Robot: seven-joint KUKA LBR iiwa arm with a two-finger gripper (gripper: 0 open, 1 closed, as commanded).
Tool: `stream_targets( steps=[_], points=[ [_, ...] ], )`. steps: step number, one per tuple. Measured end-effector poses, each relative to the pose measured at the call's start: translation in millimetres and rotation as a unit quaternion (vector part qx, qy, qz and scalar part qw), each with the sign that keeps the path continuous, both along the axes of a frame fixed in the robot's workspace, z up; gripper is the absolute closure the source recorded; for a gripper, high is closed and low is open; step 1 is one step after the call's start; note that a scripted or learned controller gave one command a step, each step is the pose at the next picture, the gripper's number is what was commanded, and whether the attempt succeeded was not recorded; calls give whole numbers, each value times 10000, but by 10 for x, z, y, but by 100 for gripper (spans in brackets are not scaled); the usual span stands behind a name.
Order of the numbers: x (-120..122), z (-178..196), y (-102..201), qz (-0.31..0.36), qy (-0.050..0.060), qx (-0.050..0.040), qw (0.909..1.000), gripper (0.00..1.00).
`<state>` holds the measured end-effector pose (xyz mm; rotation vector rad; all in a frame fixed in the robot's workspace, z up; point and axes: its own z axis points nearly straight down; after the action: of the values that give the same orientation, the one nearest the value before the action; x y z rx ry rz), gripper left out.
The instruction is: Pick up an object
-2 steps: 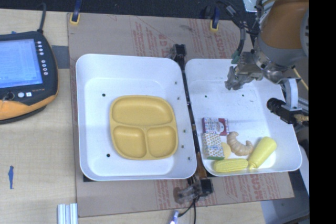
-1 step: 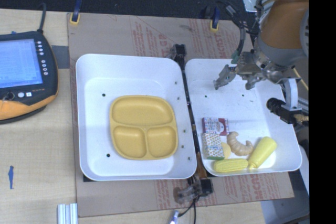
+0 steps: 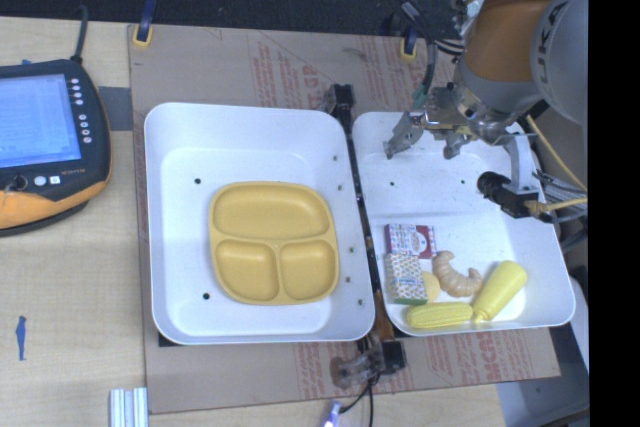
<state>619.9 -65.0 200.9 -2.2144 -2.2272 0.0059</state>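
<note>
- A handheld screen unit (image 3: 45, 145) with an orange underside lies at the far left of the surface (image 3: 70, 315).
- The left bin (image 3: 175, 130) holds a yellow divided plate (image 3: 272, 241), lying flat near its middle.
- The right bin (image 3: 440, 190) has its things gathered along the near edge: a small red and white packet (image 3: 410, 240), a patterned packet (image 3: 405, 277) touching it just below, a tan curved piece (image 3: 456, 275) beside them, and two yellow corn cobs.
- One corn cob (image 3: 440, 317) lies along the near rim; the other corn cob (image 3: 498, 290) slants up to its right.
- The pincer (image 3: 428, 137) hangs over the far end of the right bin, well apart from those things, its fingers spread and nothing between them.
- The grey arm with its orange band (image 3: 510, 35) comes in from the upper right.
</note>
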Motion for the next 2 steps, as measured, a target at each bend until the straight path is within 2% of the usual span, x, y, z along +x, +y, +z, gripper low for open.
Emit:
stream_targets(
  steps=[1, 2],
  points=[
    [273, -457, -844, -22, -3, 4, 10000, 0],
    [362, -735, -284, 4, 8, 9, 10000, 0]
  ],
)
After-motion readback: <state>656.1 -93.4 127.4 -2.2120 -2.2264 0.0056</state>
